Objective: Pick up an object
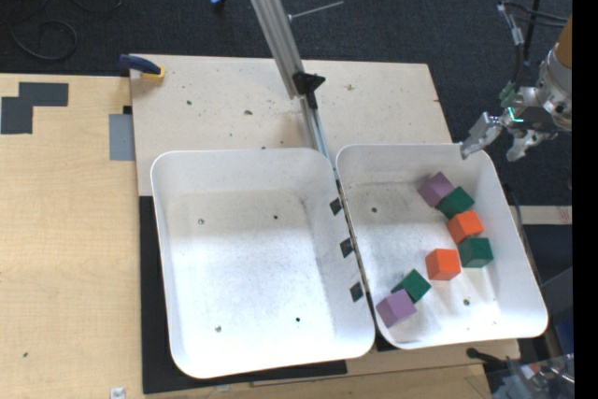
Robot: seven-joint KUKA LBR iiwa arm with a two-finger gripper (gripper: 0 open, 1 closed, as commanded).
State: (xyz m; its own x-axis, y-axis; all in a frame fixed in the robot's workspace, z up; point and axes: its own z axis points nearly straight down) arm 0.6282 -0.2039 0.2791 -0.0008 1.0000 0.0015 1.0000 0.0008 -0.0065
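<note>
The gripper hangs in the air at the far right corner of the right bin. Its two fingers look spread apart, and nothing is between them.

All the blocks lie in the right bin, toward its right side. There are seven small cubes. A purple block is the farthest one, touching a green block. Just near of those sit an orange block and another green one. A second orange block is next. Nearest of all, a green block and a purple block sit close together by the left wall of that bin.

To do this well, I think the gripper should pick one block with room around it. The second orange block looks like a good choice. Come straight down over its middle, with one finger on each flat side. Go low, then squeeze, then lift slowly.
</note>
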